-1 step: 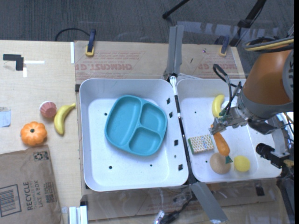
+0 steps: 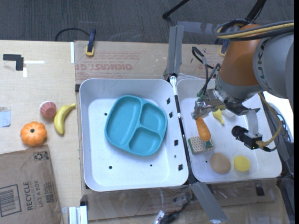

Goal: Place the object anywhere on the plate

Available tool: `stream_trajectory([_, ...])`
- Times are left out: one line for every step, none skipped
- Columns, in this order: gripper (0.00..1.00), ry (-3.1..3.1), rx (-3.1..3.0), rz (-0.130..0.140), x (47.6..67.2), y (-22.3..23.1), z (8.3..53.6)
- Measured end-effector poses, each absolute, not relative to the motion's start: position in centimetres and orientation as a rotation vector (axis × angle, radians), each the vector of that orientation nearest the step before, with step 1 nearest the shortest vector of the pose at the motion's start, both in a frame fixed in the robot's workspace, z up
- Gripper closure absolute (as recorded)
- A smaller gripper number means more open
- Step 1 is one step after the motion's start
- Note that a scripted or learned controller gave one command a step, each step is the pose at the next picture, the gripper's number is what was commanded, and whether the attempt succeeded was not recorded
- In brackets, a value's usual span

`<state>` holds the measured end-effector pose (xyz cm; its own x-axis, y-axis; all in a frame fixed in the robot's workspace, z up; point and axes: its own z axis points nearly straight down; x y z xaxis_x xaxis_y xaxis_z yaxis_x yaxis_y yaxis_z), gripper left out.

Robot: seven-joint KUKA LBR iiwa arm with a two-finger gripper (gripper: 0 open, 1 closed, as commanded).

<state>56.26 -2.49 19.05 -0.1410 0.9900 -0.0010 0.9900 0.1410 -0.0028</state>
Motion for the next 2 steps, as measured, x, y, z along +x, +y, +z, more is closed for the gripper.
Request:
stream_trajectory([1.0,-2.507,-1.893,0.005,60.47,4.09,19.06])
stream_trajectory([0.0,-2.507,-1.894,0.005,60.47,4.09,19.06])
